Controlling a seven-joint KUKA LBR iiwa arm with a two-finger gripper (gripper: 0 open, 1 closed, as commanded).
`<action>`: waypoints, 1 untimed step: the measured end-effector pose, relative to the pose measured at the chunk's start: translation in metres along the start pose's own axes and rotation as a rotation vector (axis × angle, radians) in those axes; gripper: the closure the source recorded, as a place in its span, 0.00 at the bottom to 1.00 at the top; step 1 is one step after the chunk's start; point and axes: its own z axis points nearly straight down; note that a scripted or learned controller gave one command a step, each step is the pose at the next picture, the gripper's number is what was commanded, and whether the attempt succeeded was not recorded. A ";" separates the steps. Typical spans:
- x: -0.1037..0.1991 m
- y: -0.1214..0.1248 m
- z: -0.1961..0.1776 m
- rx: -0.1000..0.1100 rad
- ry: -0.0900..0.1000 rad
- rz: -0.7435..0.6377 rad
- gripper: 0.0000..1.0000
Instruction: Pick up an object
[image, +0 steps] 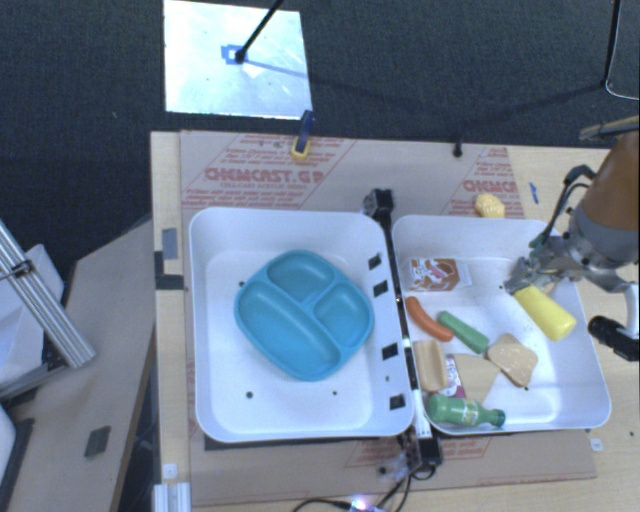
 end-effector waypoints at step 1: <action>-0.009 0.002 -0.048 0.000 -0.001 0.000 1.00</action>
